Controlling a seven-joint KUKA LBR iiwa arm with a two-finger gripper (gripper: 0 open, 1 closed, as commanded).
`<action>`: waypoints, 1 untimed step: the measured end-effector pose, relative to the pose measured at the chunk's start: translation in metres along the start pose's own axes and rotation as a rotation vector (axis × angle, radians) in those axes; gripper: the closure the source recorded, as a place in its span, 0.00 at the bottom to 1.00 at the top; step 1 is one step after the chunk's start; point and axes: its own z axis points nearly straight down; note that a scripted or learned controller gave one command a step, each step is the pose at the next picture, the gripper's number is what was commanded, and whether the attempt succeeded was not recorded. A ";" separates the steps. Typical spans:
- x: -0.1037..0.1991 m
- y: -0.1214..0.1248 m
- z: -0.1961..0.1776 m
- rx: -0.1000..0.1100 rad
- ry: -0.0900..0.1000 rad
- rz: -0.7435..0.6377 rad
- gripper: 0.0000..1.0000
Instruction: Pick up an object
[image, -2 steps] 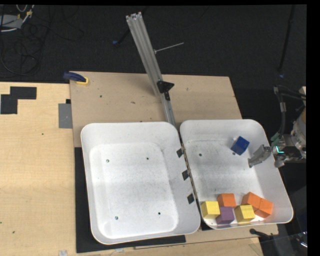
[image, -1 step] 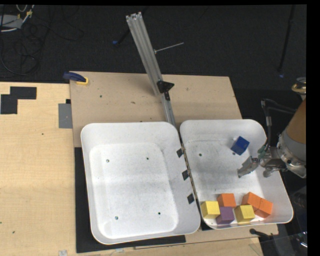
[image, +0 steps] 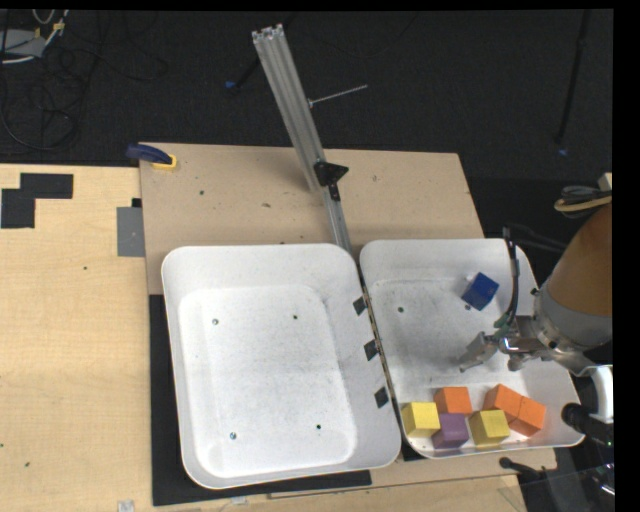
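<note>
We judge the blocks in the right bin (image: 430, 262) to be light, stiff and foam-like or wooden, with flat faces that should take a pinch across two opposite sides without slipping much; the blue block (image: 480, 290) lies alone toward the far right of that bin, well apart from the rest, so it looks the easiest to take hold of; the others huddle along the near edge, a yellow block (image: 421, 416), an orange block (image: 454, 399), a purple block (image: 453, 429), a second yellow block (image: 490, 426) and two orange blocks (image: 519, 408) touching one another; the gripper (image: 487, 349) hangs between the blue block and that cluster; whether its jaws stand apart or together we cannot tell; nothing shows between them; the left bin (image: 190, 270) sits alongside.
</note>
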 end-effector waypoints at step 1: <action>0.000 0.001 0.049 -0.009 -0.002 0.001 0.00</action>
